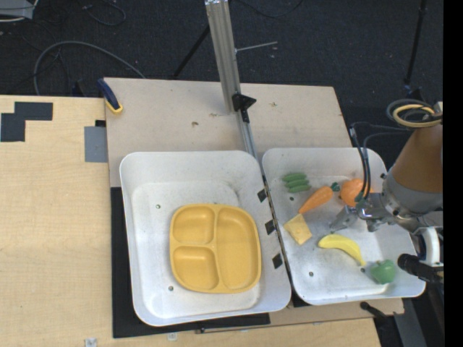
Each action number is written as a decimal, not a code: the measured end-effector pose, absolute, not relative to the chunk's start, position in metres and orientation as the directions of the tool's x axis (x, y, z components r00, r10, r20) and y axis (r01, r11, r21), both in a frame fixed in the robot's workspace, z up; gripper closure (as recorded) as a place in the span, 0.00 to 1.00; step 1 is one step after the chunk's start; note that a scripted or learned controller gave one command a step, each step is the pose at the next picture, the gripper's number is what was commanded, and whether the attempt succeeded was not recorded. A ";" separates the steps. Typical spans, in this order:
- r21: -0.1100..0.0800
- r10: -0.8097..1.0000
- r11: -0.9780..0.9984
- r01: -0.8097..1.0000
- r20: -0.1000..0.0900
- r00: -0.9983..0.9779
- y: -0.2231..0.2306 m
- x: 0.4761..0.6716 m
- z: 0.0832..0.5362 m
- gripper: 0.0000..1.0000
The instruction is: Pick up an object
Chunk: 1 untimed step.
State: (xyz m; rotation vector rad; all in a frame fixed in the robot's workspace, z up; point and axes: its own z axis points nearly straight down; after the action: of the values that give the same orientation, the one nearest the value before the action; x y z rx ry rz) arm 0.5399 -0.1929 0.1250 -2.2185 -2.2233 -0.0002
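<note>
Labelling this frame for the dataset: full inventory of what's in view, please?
bins: 2, white, side by side on the bench
divided plate: 1, yellow, in the left bin
green ridged piece: 1, green, right bin, upper left
carrot: 1, orange, right bin, middle
orange ball: 1, orange, right bin, beside the gripper
cheese wedge: 1, pale yellow, right bin, left side
banana: 1, yellow, right bin, lower middle
green round piece: 1, green, right bin, lower right corner
metal post: 1, silver, behind the bins
arm: 1, grey and orange, entering from the right
gripper: 1, metal, low over the right bin
</note>
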 end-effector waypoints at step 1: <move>-0.001 1.000 -0.001 1.000 0.000 0.001 -0.193 0.541 0.088 0.00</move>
State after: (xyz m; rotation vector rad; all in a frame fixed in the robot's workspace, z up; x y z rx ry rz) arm 0.5406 -0.1929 0.0882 -2.2217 -2.2201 0.0006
